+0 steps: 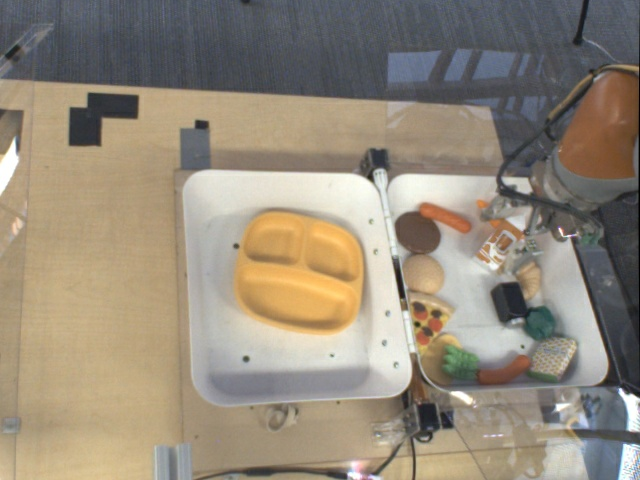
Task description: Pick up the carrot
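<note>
Orange carrot (445,217) lies untouched at about eleven o'clock in the right bin (590,313), just beside the brown disc (417,233), so the pick seems not yet made. Whether the claw (530,230), hovering at two o'clock over the bin, is wide or narrow, I cannot tell. Counted: two white bins, one yellow divided tray (300,270) in the left bin (215,298), one carrot, one pizza slice (430,318), one broccoli (460,360).
</note>
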### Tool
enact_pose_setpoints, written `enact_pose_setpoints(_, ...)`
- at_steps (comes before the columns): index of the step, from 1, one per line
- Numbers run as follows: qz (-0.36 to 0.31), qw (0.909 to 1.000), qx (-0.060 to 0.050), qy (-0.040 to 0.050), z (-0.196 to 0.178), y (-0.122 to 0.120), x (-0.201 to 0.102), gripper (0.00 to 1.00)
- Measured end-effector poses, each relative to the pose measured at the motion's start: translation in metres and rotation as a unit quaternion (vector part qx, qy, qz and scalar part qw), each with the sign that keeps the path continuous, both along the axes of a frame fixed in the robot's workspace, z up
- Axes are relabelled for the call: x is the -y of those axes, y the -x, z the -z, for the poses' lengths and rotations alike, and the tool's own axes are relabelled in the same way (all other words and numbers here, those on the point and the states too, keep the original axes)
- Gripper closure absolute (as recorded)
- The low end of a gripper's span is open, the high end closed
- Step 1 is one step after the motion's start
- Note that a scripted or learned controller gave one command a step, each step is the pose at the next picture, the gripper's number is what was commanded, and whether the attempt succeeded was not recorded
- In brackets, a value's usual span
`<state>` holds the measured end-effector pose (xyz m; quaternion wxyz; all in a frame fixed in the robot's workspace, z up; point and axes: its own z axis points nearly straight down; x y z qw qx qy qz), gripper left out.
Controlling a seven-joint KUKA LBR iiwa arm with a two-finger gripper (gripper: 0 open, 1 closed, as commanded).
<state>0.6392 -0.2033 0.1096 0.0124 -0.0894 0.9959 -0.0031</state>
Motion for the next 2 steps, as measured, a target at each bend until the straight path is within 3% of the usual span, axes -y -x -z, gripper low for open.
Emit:
enact_pose_setpoints(1, 0.072, 0.9974, -0.005, -0.0037, 0.020, -0.014, -0.067, 0.00)
enact_pose_setpoints(2, 0.070, 0.9975, 0.006, -0.0020, -0.001, -0.021, -0.064, 1.00)
